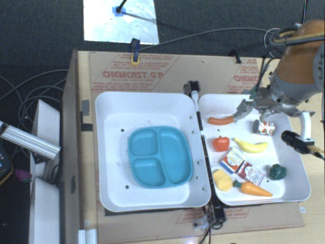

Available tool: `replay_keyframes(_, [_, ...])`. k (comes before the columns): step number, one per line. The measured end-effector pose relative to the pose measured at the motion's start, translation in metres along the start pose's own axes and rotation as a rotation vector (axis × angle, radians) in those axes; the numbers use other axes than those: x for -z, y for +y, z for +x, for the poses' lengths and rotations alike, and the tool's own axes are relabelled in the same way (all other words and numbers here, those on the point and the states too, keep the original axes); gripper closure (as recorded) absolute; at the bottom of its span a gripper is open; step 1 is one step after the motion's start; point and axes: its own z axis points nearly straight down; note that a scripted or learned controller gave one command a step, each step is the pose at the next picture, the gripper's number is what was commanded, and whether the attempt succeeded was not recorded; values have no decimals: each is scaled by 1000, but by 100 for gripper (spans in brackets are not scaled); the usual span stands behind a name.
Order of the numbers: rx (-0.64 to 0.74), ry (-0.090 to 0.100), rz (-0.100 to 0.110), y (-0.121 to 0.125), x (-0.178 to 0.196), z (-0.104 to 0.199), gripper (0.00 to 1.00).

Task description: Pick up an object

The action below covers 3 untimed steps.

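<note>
My gripper (246, 109) hangs over the back of the right bin (299, 187), reaching in from the right. Just left of its tip and slightly lower lies an orange sausage (221, 119); nothing shows in the gripper. A small white and red can (266, 128) sits just below the wrist. Further forward in the same bin lie a red pepper (220, 143), a yellow banana (252, 146), a red and white box (242, 168), a yellow corn piece (222, 180), an orange carrot (254, 189) and a green broccoli (277, 172).
The left bin (109, 136) holds a blue divided plate (160, 155). A ridge with black clips (193, 89) separates the two bins. Cardboard (152, 72) lines the bench behind them, and cables trail at the left and back.
</note>
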Motion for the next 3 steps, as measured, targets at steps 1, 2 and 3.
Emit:
replay_keyframes(1, [-2,0,2,-16,-90,-13,0])
replay_keyframes(2, [-2,-2,-15,-82,-125,-33,0])
replay_keyframes(3, [0,-1,-11,-21,-126,-53,0])
